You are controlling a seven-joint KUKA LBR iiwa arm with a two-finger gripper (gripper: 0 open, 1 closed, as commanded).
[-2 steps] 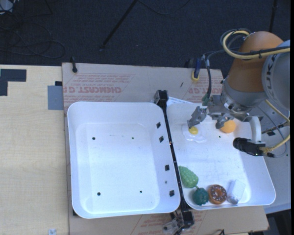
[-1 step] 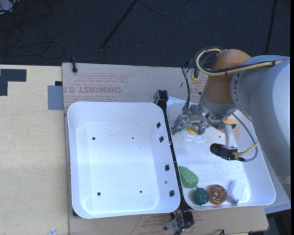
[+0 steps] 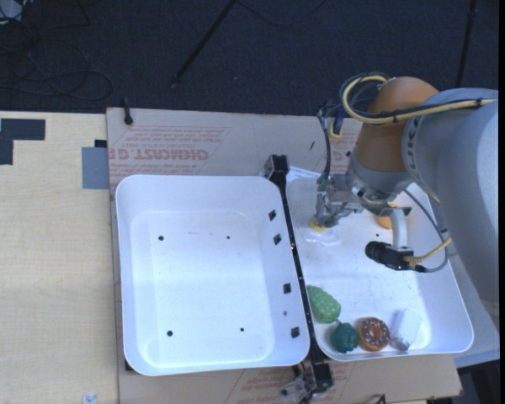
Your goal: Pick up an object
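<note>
My gripper [image 3: 325, 215] reaches down into the back left part of the right bin [image 3: 442, 310], close to the divider. A small yellow thing [image 3: 318, 223] sits right at its tip, above a pale, clear-looking patch [image 3: 326, 236] on the bin floor. Whether the yellow thing is gripped cannot be made out. Along the bin's front lie a light green lump [image 3: 323, 303], a dark teal lump [image 3: 345, 337], a brown ring-shaped piece [image 3: 372, 333] and a white block [image 3: 406, 326]. An orange thing [image 3: 389, 220] peeks out behind the wrist.
The left bin [image 3: 126, 251] stands beside the right one, and a black divider strip [image 3: 288, 255] runs between them. The arm's grey body [image 3: 454, 167] covers the right bin's back right corner. Cardboard [image 3: 185, 141] lies under both bins.
</note>
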